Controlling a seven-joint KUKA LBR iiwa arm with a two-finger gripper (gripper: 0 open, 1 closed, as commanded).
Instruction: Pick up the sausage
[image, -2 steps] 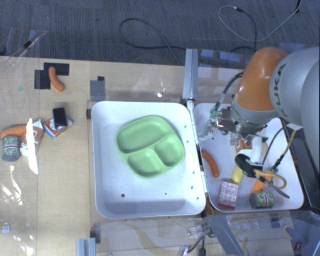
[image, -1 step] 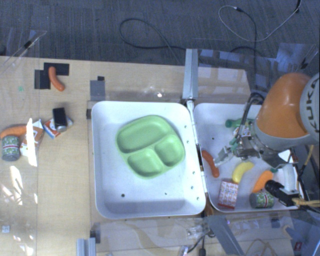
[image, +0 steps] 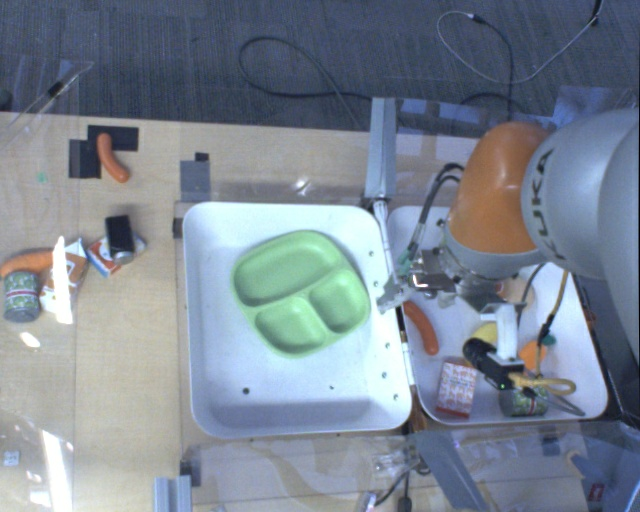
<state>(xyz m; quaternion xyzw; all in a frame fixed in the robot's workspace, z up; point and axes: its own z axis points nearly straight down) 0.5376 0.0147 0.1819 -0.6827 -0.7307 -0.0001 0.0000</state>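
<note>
Bench, far left: a small can (image: 20, 297) stands at the 9 o'clock edge, with an orange carrot-like piece (image: 27, 263) just at its 12 o'clock.
Bench, upper left: an orange sausage-shaped piece (image: 113, 160) lies on black patches, well apart from both bins.
Left bin (image: 205, 395): it holds a green divided plate (image: 300, 293) with three compartments, set near the bin's middle and turned at a slant.
Gripper (image: 392, 295): it is low over the wall shared by the two bins, at 3 o'clock of the plate. Whether it is open or closed cannot be told from here, and nothing can be seen in its grasp.
Sausage (image: 421, 327): reddish-orange, it lies flat on the floor of the right bin (image: 578, 322), close along that bin's left wall and at 5 o'clock of the gripper.
Sausage, long axis: it runs from 11 o'clock to 5 o'clock. The upper end points toward the gripper and sits just beside it, but contact cannot be judged. The lower end points toward the bin's near edge.
Right bin, near edge: a red-and-white box (image: 457, 388) sits at 5 o'clock of the sausage and apart from it, with a dark can (image: 520, 402) at the box's 3 o'clock.
Arm (image: 600, 190): grey with its orange band, it covers the right bin's 1 o'clock part.
</note>
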